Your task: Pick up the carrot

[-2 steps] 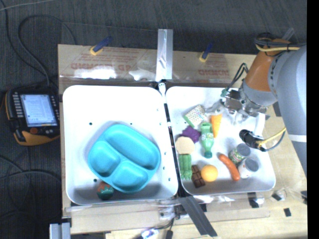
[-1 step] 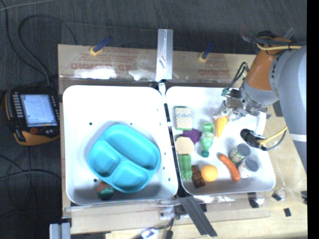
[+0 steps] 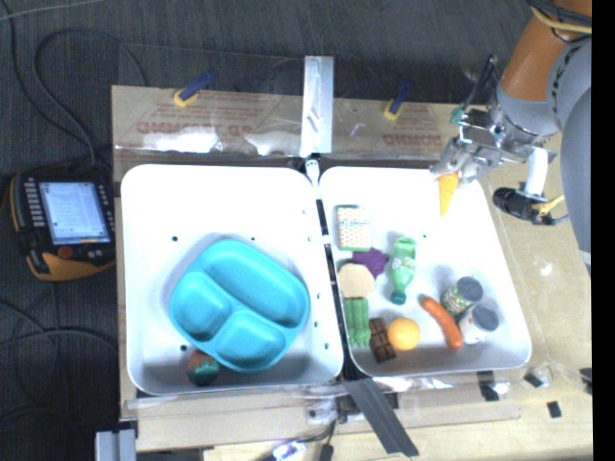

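A short yellow-orange cone, the carrot (image 3: 448,193), hangs point-down over the far right corner of the right bin (image 3: 509,286). Its wide top sits between the fingertips of my gripper (image 3: 452,170), which is shut on it and reaches in from the upper right. The carrot is lifted off the bin floor. A longer orange-red, carrot-like piece (image 3: 442,321) lies flat near the bin's front right, apart from the gripper.
The right bin also holds a checkered box (image 3: 353,226), a purple piece (image 3: 370,260), a green bottle (image 3: 402,268), a cucumber (image 3: 357,321), an orange (image 3: 404,334) and two cans (image 3: 468,298). The left bin holds a blue divided plate (image 3: 240,302) and a small red-green toy (image 3: 202,366).
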Motion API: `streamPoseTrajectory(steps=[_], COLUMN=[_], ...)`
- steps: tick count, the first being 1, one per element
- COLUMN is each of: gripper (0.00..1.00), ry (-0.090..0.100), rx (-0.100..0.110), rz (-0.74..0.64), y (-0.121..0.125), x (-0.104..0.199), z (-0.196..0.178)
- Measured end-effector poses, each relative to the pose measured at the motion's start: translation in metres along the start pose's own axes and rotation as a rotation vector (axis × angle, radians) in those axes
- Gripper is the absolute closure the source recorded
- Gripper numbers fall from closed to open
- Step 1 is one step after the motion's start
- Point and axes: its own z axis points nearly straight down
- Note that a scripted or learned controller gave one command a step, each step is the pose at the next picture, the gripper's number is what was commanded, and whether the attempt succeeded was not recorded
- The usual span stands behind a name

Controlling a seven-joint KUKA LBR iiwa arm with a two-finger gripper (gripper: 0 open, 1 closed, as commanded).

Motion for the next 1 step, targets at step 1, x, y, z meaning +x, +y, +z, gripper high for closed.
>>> streamPoseTrajectory(steps=[1], gripper=[1.00], ry=[0.001], rx=[0.004], rz=[0.235], y=[-0.0656], x=[-0.0333], z=[-0.0161])
